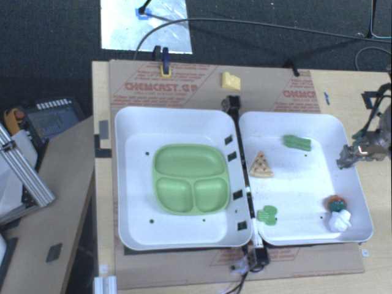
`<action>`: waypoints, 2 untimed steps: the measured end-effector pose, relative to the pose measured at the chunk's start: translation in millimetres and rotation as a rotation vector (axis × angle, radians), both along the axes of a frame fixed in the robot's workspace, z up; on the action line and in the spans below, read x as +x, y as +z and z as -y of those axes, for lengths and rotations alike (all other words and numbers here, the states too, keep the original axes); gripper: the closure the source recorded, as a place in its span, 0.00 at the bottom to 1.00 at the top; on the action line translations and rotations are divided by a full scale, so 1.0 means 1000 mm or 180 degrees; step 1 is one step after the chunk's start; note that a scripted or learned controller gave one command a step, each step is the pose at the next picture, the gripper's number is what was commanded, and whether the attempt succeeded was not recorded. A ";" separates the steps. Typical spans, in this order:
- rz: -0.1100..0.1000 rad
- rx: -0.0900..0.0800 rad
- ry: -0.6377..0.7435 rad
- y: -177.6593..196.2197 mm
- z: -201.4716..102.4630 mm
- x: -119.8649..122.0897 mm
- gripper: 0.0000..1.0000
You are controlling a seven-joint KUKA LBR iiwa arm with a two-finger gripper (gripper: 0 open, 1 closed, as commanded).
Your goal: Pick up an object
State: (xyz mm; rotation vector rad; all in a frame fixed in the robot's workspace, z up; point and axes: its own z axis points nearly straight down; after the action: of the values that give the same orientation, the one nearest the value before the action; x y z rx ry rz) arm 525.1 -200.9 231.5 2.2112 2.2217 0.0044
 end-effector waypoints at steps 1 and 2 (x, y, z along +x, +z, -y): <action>-0.0014 0.0012 0.0013 0.006 -0.048 -0.005 1.00; -0.0014 0.0014 0.0016 0.015 -0.103 -0.006 1.00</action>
State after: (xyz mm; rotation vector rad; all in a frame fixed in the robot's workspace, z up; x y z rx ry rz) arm 519.6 -97.9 246.6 2.2100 2.2316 0.0043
